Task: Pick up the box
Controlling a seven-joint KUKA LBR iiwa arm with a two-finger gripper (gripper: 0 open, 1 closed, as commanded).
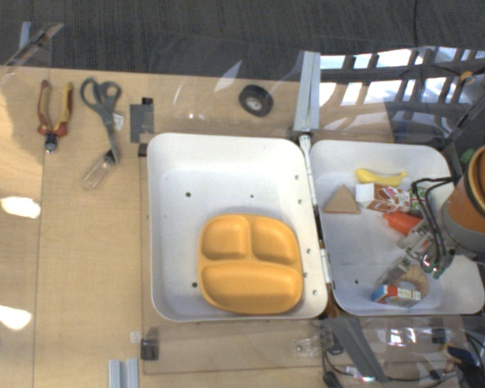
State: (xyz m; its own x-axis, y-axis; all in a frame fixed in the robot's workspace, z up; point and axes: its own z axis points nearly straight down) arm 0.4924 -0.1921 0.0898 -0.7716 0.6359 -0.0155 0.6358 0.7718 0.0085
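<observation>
Camera view: the arm [477, 208] reaches in from the right over the right bin [339, 281], and its gripper [420, 259] hangs low near that bin's front right corner. Whether the pincer is apart or together I cannot tell; the metal there is too small and cluttered to read. The box [398, 294], a small red, white and blue carton, lies flat on the bin floor just below the gripper, near the front wall. Nothing shows clamped in the gripper.

Further back in the same bin lie a banana [380, 175], a brown wedge [342, 201], a packet [384, 194] and a carrot [401, 221], all apart from the box. The left bin [170, 217] holds a yellow tray [250, 263].

To do this step well, I judge the gripper should centre over the box, span its short side, and come straight down, keeping off the front wall so the box is not pushed against it.
</observation>
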